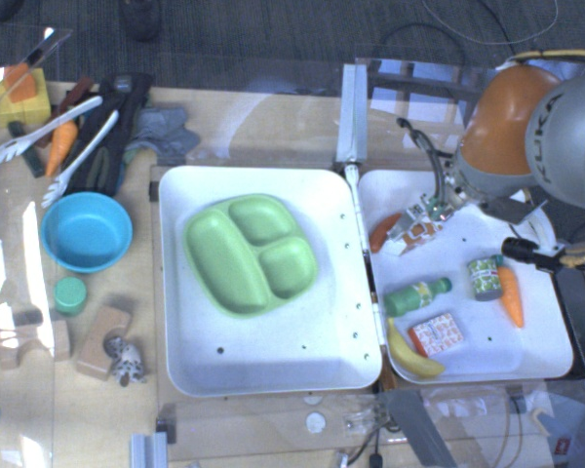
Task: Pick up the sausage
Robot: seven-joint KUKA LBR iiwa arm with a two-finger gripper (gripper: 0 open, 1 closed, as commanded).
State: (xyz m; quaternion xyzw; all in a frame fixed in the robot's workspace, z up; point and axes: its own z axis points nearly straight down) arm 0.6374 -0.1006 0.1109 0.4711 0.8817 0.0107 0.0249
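The sausage [383,229], a short red-brown piece, lies near the left wall of the right bin [556,359], in its upper part. My gripper [419,226] reaches down and to the left from the grey arm with the orange band [507,115]. Its tip is right beside the sausage's right end, and it hides whether the two touch. The sausage looks to be resting on the bin floor.
Also in the right bin are a green bottle [417,295], a banana [412,356], a red-and-white box [437,334], a green can [485,277] and a carrot [511,297]. The left bin [205,369] holds a green divided plate [252,252]. A blue bowl [88,230] and tongs [73,154] lie on the bench to the left.
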